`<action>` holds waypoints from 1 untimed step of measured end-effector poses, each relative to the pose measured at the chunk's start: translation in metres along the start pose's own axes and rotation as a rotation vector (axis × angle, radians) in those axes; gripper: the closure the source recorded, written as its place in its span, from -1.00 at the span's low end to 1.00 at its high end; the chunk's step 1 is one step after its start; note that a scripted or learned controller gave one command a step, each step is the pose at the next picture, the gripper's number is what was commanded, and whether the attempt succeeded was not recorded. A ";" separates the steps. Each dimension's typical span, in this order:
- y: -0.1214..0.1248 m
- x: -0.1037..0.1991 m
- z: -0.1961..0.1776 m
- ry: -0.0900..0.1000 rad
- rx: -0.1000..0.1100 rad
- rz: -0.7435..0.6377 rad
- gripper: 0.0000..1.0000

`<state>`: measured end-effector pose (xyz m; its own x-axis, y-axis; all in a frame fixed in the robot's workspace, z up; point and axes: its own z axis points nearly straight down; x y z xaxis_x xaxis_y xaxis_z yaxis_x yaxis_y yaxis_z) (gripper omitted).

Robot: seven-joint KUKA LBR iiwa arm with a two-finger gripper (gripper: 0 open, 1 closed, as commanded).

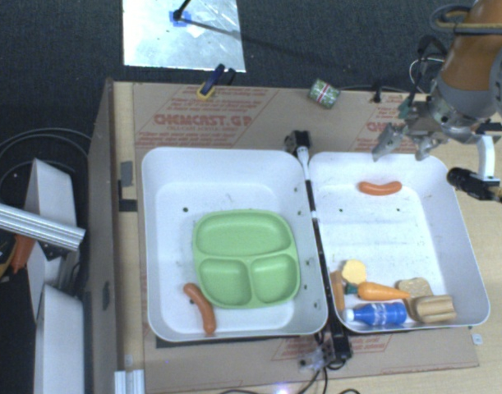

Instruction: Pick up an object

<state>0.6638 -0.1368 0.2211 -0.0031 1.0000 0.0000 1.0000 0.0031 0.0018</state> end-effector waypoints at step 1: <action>-0.003 -0.029 0.049 -0.001 0.000 0.002 -1.00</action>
<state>0.6607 -0.1655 0.1724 -0.0011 1.0000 -0.0011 1.0000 0.0011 0.0016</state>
